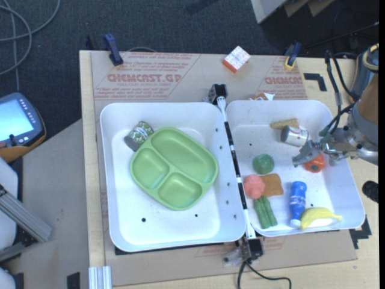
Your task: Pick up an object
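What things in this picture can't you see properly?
- The red-orange thing in the right bin: the claw covers part of it, so its shape is unclear in the camera view.
- The claw itself: too small and dark to tell how it is set.
- The small object in the left bin: tucked partly behind the green plate, so it can't be identified.
- The arm: cut off by the right edge.

Two bins side by side, left bin and right bin. Divided plate sits mid left bin, small can touching its upper-left edge. Right bin: cylinder upper centre, ball below it, bottle and banana lower right. Cube on bench above the bins.
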You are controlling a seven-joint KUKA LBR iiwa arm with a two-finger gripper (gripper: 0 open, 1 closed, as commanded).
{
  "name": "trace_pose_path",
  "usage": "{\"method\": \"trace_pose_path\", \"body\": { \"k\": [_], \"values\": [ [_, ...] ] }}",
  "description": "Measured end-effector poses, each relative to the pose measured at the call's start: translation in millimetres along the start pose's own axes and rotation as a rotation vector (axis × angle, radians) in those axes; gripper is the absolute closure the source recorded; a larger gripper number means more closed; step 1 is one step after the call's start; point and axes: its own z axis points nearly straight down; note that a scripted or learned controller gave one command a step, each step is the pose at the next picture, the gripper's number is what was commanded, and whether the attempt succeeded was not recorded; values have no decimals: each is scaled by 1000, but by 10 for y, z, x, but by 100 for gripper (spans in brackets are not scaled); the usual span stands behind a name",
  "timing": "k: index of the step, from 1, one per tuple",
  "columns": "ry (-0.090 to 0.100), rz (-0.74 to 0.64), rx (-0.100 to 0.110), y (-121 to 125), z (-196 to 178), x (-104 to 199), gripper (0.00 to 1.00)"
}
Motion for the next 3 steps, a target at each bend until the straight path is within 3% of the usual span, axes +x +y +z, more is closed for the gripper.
{"method": "trace_pose_path", "body": {
  "k": [1,2,3],
  "values": [
    [3,4,6,-165,1464,-206,0],
    [-1,0,-5,-129,1284,-199,100],
    [1,-10,-10,21,349,744,100]
  ]
}}
